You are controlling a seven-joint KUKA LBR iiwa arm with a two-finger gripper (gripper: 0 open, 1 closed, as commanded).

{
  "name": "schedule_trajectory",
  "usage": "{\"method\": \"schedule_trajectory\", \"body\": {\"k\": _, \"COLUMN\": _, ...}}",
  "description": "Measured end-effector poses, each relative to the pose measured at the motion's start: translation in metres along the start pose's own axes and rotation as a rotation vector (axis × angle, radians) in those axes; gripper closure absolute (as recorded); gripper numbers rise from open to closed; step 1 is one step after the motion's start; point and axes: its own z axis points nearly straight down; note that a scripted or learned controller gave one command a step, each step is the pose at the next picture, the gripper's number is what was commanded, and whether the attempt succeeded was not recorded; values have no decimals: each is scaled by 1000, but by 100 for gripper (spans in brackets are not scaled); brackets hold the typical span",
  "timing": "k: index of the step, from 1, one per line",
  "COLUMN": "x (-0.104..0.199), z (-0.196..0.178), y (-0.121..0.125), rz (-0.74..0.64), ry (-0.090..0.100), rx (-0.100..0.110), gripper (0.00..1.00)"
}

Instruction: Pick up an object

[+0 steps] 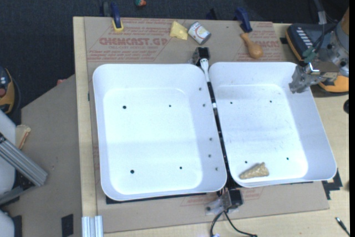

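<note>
Gripper [301, 79] at the right bin's [310, 119] far right corner, finger state cannot be told; tan wedge [254, 171] lies at the near edge, well apart, long axis along that edge

arm [338, 58] cut off at rt edge
</note>
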Motion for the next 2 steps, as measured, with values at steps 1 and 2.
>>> {"method": "schedule_trajectory", "body": {"k": 1, "x": 134, "z": -23, "y": 4, "rz": -7, "ry": -1, "rx": -9, "gripper": 100}}
{"method": "schedule_trajectory", "body": {"k": 2, "x": 150, "z": -105, "y": -13, "rz": 3, "ry": -4, "rx": -18, "gripper": 100}}
